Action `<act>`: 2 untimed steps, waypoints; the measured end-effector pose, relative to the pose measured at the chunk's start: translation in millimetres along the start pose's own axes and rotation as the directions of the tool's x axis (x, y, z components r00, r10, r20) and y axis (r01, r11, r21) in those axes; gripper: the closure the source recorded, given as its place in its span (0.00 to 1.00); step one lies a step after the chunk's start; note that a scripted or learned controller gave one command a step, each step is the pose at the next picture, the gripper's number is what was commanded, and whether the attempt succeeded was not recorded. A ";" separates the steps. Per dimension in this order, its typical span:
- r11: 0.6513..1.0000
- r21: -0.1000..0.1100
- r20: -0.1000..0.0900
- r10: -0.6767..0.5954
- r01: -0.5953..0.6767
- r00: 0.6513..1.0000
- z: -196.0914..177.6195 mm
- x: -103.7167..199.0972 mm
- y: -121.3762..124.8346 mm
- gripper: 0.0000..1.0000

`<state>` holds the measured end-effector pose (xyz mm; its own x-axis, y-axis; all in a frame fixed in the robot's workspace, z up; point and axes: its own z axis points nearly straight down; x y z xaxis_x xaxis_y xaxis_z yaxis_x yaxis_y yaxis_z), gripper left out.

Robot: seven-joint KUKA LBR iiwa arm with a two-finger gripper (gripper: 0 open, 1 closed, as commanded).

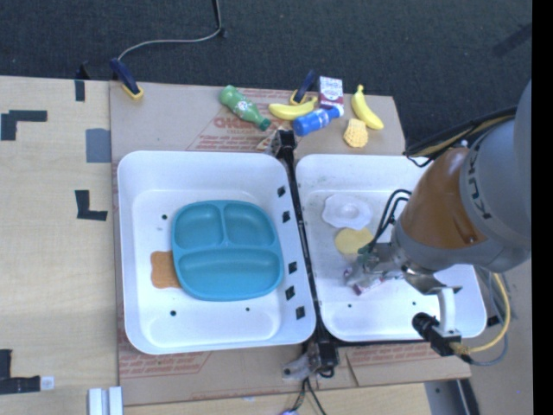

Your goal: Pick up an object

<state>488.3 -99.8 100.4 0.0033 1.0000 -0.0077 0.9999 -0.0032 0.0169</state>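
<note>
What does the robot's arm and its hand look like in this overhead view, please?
The arm is bulky and rounded, grey, with a broad orange band above the wrist. Black cables loop along the orange section toward the hand, a small grey metal assembly. A black fitting with a yellow cable sits below the wrist.

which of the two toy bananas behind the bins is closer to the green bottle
The curved yellow toy banana lying flat beside the blue bottle is closer to the green bottle; the other banana lies farther right, by the yellow block.

blue tray fills left bin's middle, right bin's far corners open
</note>
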 end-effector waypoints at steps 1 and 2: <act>1.000 0.019 -0.008 -0.003 0.004 1.000 -30.8 -12.1 -4.6 1.00; 1.000 0.019 -0.009 -0.004 0.004 1.000 -30.7 -12.0 -4.6 0.00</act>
<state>483.1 -111.5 131.1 -0.0004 1.0000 0.0010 1.0000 0.0004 -0.0023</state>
